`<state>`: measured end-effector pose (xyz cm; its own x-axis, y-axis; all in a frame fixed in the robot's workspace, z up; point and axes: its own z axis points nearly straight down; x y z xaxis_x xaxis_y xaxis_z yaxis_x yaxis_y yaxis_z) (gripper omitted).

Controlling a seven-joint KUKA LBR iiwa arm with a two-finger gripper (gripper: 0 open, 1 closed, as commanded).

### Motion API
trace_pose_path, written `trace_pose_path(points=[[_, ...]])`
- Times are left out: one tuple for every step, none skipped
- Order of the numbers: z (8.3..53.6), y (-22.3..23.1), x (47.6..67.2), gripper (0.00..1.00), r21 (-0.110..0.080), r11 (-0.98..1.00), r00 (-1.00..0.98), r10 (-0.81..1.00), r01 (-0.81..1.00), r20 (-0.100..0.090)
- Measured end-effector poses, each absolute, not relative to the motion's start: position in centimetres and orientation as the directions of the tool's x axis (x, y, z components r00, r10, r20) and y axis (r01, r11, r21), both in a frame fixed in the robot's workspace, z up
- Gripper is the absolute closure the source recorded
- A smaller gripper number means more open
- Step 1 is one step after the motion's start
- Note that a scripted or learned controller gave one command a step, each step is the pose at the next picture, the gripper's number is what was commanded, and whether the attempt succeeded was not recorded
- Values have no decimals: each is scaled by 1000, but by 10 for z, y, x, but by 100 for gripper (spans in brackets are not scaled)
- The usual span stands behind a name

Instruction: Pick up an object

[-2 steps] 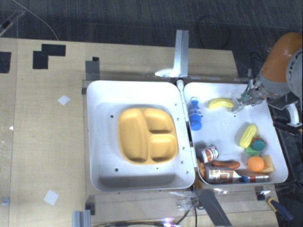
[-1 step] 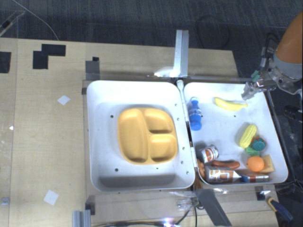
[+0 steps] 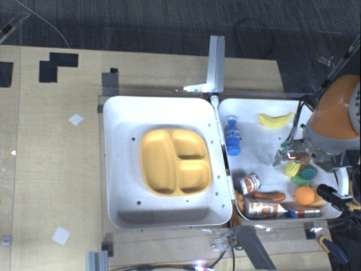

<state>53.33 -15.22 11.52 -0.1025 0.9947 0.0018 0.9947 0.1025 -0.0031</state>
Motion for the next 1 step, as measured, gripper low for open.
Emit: trace_pose_path(points=[[118, -153, 535, 0, 3, 101, -101, 995, 995, -1]])
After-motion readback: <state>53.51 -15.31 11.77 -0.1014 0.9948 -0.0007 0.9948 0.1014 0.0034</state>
